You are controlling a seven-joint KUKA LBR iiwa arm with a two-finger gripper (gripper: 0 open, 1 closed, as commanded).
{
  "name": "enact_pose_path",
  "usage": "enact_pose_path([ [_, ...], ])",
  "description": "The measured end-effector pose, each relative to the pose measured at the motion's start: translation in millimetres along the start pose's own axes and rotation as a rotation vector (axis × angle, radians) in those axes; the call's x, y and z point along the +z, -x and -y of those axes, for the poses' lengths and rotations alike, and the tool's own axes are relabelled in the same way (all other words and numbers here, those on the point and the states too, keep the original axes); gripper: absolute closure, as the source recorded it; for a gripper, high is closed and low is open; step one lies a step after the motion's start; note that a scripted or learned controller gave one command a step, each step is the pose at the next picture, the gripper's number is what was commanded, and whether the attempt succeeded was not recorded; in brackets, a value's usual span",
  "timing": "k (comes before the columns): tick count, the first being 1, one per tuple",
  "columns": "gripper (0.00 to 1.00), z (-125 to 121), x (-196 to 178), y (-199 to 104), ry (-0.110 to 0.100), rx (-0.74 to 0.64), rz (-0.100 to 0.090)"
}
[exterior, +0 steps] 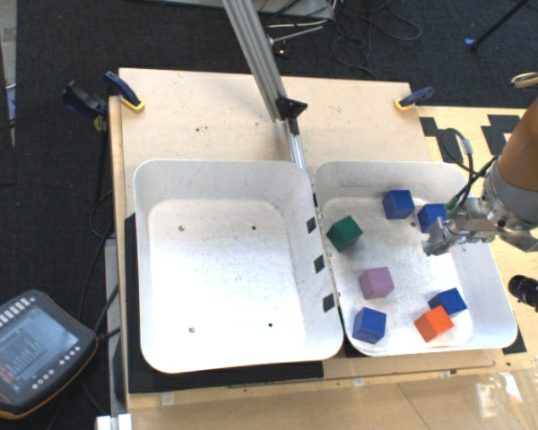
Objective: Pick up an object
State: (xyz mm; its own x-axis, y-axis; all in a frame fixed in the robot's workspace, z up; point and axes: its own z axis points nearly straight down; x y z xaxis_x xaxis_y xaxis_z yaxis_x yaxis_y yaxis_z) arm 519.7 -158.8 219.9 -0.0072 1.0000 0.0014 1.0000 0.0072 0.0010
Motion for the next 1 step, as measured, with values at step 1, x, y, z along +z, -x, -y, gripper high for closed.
enact_pose_path([
  [1, 1.0, 5.5, -1.8, -48.7, -0.001, 0.0, 0.0],
])
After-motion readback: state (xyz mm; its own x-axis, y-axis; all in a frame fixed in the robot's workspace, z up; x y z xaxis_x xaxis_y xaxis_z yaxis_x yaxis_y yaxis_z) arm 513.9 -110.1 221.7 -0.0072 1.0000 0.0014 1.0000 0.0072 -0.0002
